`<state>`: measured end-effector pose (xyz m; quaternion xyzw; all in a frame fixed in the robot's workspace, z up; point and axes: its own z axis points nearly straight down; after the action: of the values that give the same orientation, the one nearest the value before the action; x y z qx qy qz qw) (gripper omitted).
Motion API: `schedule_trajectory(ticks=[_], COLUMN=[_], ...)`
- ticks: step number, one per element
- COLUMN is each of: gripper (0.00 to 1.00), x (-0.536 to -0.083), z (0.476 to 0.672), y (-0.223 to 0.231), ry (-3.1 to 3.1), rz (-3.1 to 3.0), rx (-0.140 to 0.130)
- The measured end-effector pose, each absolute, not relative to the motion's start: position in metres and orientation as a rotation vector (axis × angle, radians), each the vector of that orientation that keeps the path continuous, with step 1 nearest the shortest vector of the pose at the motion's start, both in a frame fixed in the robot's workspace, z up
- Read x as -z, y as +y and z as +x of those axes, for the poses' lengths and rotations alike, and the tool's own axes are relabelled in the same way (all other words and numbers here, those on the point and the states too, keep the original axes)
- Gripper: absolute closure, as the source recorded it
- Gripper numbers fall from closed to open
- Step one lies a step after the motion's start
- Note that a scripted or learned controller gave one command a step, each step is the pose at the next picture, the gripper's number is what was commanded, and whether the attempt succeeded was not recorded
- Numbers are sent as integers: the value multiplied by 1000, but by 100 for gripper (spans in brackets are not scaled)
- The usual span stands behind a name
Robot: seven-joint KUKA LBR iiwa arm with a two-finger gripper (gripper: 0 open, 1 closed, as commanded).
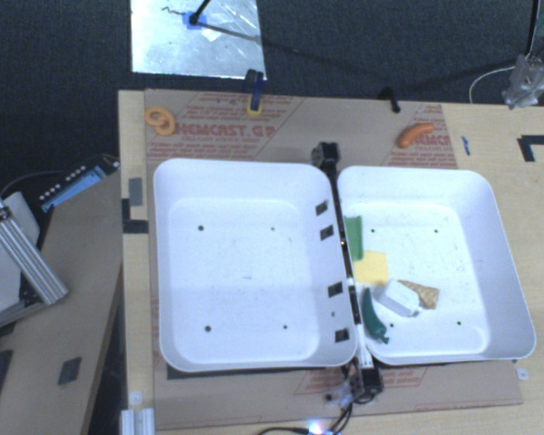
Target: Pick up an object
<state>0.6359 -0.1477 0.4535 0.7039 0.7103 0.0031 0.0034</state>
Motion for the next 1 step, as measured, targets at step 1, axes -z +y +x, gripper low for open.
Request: schedule_trajectory(ticks=[1], gripper=[100], x=[-495], z=[613], y=[-132], ry=[2224], rz=[2210], rx=[-8])
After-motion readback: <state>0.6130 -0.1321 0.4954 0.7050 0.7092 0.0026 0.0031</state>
